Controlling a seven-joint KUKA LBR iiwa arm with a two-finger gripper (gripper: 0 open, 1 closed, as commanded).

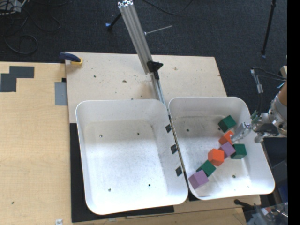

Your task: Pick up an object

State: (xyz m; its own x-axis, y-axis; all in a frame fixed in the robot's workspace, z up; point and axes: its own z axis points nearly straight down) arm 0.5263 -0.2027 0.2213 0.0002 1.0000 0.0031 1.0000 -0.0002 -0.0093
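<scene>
Several small blocks lie in the right bin (253, 184). A green block (227, 123) sits farthest back, with a small orange block (227, 136) just below it. From there a line runs down to the left: a purple block (228, 148), a larger orange block (216, 156), a green block (206, 168) and a purple block (198, 178). Another green block (239, 150) lies to the right of the upper purple one. My gripper (244, 128) reaches in over the bin's right wall, close beside the small orange block and the back green block. I see nothing held in it.
The left bin (89, 125) stands beside the right one, with a divider and black clips (172, 149) between them. A slanted aluminium rail (138, 36) rises behind the bins. A blue clamp (70, 57) sits at the bench's back left corner.
</scene>
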